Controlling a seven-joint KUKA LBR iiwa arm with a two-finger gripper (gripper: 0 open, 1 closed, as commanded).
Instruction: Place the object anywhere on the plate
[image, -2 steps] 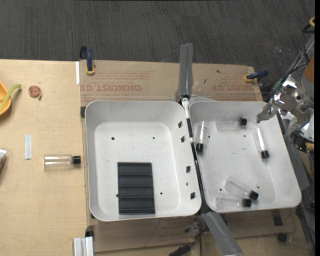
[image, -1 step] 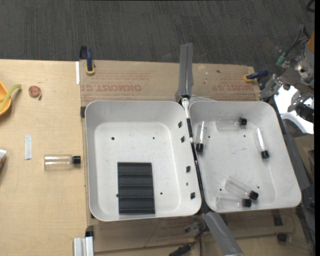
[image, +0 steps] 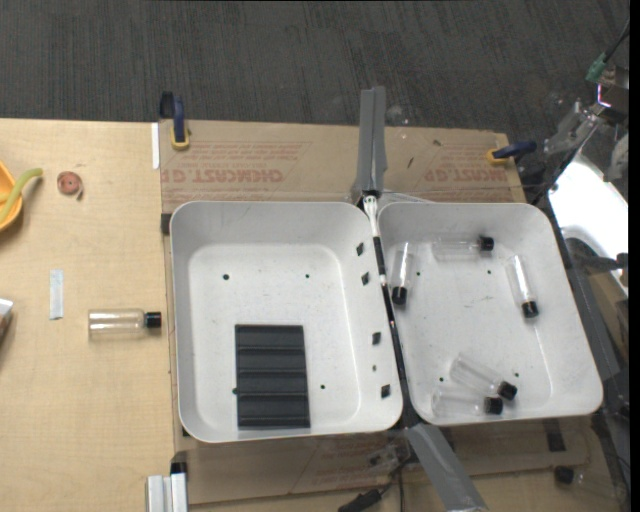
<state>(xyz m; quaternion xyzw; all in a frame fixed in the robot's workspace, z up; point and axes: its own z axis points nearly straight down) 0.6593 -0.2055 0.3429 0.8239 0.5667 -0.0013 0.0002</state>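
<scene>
The plate (image: 271, 377), a black ribbed slab, lies flat on the floor of the left bin (image: 200, 215), close to its front wall, with nothing resting on it, so the task looks not yet begun. The objects to choose from are clear vials with black caps, all to the right of the plate in the right bin (image: 548, 232). The upright-lying vial (image: 400, 272) is the closest to the plate and rests along the wall between the bins. Further right of the plate are a far vial (image: 460, 247) and a slanted vial (image: 522, 285). A pair of vials (image: 478, 385) lies roughly level with the plate, touching or nearly so, probably having rolled together down the bin's sloping wall. They may be awkward to pick singly. Another spare vial (image: 122, 321) lies on the bench to the left of the plate, outside both bins, and is likely not part of the job. Whether the gripper is apart or together cannot be told. The ribs on the plate should stop a round vial from rolling off.
</scene>
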